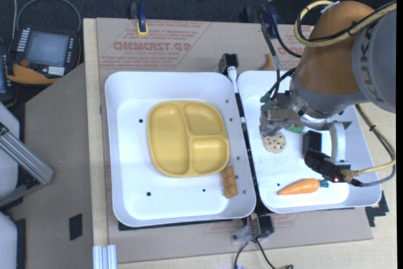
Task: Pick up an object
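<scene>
Bins, 2 in number and shallow and white, are set side by side on the desk [94,135]. In the left bin [119,154] a yellow divided plate [187,137] with 3 compartments is laid near the middle, and a small brown wafer-like block [229,181] is placed just beside the plate's near right corner. In the right bin [359,195] a round cookie [274,143] is seen towards the left side, and an orange carrot [300,186] is laid nearer the front edge, its green tip pointed right. The grey arm [343,53] is extended over the right bin from the right. The hand [275,125] is positioned directly above the cookie, at its far edge; whether it is wide or narrow cannot be told. Nothing is seen gripped by it.
</scene>
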`<action>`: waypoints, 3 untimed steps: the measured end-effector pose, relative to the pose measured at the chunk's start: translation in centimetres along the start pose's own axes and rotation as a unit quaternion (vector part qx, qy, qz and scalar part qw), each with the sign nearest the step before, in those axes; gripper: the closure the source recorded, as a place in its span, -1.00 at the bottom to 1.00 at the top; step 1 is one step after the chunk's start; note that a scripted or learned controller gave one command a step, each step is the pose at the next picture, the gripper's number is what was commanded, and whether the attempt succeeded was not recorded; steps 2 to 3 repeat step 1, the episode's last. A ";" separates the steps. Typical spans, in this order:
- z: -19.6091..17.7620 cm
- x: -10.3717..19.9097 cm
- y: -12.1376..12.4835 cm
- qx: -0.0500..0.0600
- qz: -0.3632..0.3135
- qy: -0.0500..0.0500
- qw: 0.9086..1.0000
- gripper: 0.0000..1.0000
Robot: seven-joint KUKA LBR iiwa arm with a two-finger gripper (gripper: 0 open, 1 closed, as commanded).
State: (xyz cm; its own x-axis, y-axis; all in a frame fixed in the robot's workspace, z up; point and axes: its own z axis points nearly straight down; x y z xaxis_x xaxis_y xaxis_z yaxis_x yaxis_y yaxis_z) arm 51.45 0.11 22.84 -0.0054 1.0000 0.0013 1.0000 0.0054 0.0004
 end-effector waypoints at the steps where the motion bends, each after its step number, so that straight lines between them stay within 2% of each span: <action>1: 0.9 5.3 -0.7 0.002 0.000 0.000 1.000 1.00; 3: 0.9 5.3 -0.7 0.002 0.000 0.000 1.000 1.00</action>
